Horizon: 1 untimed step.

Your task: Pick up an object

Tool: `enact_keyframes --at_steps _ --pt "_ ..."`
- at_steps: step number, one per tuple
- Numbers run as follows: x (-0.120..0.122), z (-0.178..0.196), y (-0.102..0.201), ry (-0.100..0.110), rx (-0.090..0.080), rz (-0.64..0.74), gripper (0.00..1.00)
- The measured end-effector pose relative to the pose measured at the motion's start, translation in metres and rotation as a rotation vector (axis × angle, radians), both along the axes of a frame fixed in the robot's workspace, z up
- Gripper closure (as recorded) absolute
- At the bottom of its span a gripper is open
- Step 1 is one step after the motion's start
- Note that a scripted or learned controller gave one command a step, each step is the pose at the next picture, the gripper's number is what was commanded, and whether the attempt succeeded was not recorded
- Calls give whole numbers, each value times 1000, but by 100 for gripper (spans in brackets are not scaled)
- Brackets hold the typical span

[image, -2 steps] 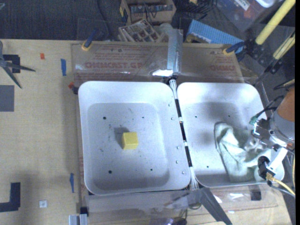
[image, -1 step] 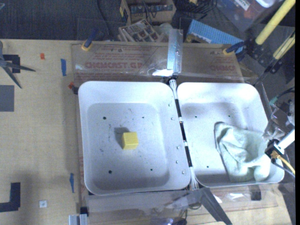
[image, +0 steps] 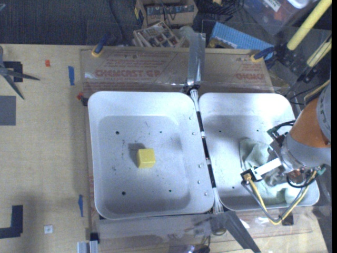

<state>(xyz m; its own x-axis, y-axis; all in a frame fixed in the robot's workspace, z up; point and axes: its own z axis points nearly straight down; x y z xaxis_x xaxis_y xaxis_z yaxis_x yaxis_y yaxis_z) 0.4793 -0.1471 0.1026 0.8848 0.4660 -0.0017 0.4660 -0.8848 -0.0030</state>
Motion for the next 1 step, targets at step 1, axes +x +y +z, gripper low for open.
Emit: enact_keyframes --at_steps 1 --pt "0 40 -16 0 -1 -248 100"
